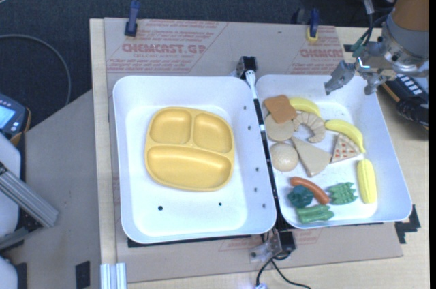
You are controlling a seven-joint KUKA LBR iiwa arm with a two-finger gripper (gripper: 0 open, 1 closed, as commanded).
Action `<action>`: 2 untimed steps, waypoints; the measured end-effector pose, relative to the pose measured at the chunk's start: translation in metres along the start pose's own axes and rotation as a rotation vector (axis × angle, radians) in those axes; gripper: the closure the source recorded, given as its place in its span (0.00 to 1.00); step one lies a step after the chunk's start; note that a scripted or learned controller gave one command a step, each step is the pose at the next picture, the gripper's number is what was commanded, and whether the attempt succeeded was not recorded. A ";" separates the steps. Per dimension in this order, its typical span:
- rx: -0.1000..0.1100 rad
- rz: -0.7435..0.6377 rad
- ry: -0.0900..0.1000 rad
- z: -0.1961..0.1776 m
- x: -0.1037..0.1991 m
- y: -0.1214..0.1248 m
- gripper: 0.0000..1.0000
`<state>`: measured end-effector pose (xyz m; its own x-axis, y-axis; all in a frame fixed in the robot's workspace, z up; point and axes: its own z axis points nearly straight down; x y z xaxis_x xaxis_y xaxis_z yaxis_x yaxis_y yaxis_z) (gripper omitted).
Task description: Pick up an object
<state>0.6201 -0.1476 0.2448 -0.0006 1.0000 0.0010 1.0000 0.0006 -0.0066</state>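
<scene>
The right bin point(392, 165) holds several toy foods: a brown bread slice point(278, 106), two bananas point(304, 104) point(345, 131), a pizza slice point(346, 148), a cheese wedge point(312, 157), a pale bun point(285, 157), a corn cob point(366, 180), a red sausage point(310, 189), broccoli point(298, 197) and green vegetables point(315, 214). My gripper point(351, 88) hangs over the bin's far right corner, above the bare white floor. Its fingers are spread open with nothing between them. It is behind and to the right of the upper banana.
The left bin point(129, 165) holds a yellow divided plate point(191, 148). Blue clamps point(131, 16) point(313, 25) pin the brown board at the back. Cables and dark equipment point(412, 93) lie to the right of the right bin.
</scene>
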 end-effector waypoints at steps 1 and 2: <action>0.015 0.002 0.004 0.151 0.004 -0.032 0.00; -0.008 0.001 -0.005 0.138 -0.065 0.048 0.00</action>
<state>0.6676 -0.2128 0.1069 0.0007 1.0000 -0.0039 1.0000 -0.0007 0.0015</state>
